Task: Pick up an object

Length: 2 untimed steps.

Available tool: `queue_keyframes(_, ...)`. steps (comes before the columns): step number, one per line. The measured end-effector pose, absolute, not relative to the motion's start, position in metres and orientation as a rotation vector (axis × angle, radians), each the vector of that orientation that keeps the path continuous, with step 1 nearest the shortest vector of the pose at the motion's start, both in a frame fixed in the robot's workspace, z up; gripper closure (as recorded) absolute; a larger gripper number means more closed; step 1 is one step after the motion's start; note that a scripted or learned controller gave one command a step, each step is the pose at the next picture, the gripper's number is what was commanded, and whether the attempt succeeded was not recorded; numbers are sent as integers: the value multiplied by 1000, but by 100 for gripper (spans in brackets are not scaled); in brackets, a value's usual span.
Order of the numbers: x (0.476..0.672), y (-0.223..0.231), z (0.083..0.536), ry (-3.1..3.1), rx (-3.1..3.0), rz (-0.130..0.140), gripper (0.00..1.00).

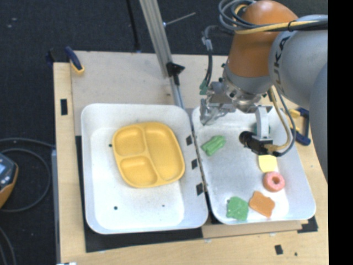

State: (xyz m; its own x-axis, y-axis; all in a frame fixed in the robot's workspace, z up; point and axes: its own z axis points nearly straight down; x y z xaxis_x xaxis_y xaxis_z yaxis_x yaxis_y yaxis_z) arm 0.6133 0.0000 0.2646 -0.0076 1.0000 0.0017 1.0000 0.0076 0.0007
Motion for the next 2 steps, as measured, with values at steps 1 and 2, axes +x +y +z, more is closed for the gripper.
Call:
queue_keyframes(1,598,47,269,-2229,-2212,-2,100)
queue_keyframes(2,583,89,254,-2228,-2213,1,100)
